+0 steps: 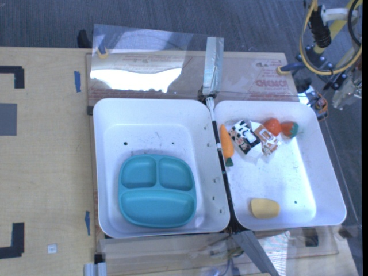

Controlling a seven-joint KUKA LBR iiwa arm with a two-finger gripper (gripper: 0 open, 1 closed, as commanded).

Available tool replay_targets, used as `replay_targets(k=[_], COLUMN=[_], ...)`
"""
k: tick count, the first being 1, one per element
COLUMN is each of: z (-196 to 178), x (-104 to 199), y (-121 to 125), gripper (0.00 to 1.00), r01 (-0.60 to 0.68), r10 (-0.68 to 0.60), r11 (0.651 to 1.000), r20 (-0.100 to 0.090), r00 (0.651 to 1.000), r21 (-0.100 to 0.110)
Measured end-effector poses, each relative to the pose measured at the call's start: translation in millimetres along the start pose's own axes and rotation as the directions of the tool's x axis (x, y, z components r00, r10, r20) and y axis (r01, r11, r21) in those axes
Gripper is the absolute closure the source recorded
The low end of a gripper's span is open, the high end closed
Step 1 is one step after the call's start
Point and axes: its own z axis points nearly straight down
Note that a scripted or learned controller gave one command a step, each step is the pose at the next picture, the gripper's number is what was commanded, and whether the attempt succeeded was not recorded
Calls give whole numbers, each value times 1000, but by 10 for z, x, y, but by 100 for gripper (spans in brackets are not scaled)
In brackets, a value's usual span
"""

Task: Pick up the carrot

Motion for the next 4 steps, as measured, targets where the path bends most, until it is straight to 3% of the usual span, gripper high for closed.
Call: replay_targets(k=[1,2,4], z=[429,872,623], x=[438,423,431], y=[53,48,-51], gripper=[100,100,100], r01=[229,232,241], r10=[-229,-232,-241], r11=[973,973,970], r20=[8,12,-1], r00=[973,973,970], r21=[1,1,8])
